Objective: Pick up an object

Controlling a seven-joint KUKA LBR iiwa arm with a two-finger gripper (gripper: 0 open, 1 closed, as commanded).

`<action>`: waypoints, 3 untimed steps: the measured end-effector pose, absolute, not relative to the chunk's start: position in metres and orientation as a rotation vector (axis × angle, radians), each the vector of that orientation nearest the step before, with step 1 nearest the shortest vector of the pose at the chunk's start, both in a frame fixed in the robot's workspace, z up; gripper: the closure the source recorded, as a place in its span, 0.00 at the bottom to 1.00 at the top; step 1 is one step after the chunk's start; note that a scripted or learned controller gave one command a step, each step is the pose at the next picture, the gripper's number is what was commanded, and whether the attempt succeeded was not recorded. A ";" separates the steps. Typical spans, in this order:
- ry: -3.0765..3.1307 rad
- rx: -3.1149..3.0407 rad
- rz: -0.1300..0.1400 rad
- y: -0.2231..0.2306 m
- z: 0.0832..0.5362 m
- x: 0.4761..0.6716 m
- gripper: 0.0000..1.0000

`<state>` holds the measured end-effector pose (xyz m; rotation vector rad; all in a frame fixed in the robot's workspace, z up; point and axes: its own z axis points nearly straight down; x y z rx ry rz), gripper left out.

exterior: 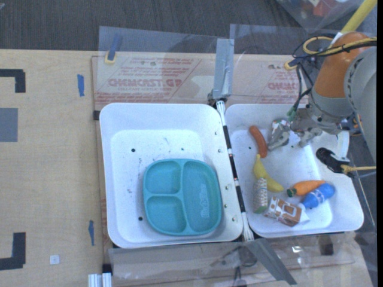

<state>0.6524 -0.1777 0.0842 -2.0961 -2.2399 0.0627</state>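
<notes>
Here the hand point(291, 135) hovers over the right bin point(353, 211), beside the sausage point(258, 140).

pale wooden bench point(48, 178) — dark grey carpet floor point(119, 5) beyond it.

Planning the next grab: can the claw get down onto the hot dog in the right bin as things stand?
Probably yes. The claw hangs just right of the hot dog, which lies apart from the banana, with nothing over it. The bin wall to its left looks like the one tight side.

Tool point(291, 134) hovers over right bin point(347, 217) beside sausage point(258, 140).
</notes>
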 end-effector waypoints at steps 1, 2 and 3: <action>-2.265 -2.048 0.042 -0.212 0.084 0.655 0.00; -2.261 -2.039 0.066 -0.213 0.091 0.651 1.00; -2.544 -1.846 0.000 -0.168 0.217 0.657 1.00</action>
